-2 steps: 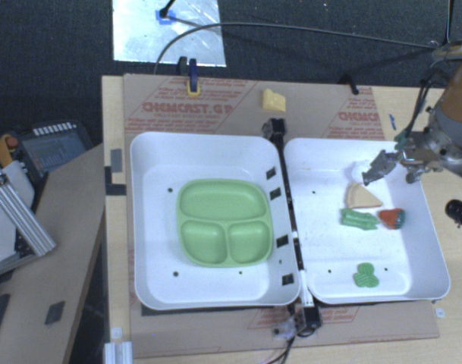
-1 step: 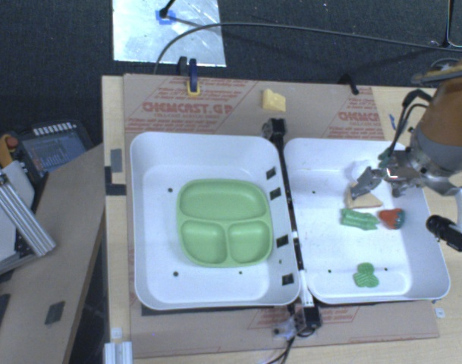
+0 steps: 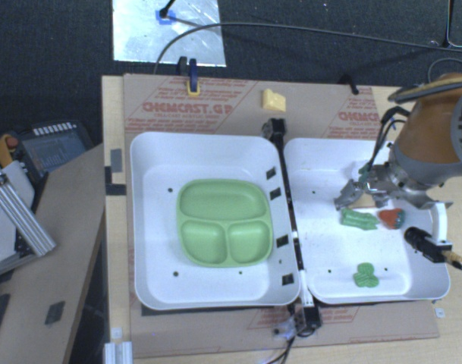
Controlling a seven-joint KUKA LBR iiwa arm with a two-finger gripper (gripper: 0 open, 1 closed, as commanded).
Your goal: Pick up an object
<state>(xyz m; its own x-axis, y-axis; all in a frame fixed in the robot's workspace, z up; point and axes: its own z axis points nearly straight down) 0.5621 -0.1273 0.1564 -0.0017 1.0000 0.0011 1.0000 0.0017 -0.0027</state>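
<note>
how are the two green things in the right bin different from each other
The upper green object is long and lies flat crosswise; the lower green object is short, lumpy and knobbly. The upper one sits mid-bin just below the gripper, beside a red-orange piece; the lower one lies alone near the front wall of the right bin. Both are a similar green, rest on the bin floor, and neither is between the fingers.

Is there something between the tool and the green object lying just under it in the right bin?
Nothing visible stands between them. The tool hangs just above and left of the long green object, with bare bin floor around. The orange-red piece lies beside it on the right, apart from the path. The other green object lies nearer the front wall.
</note>
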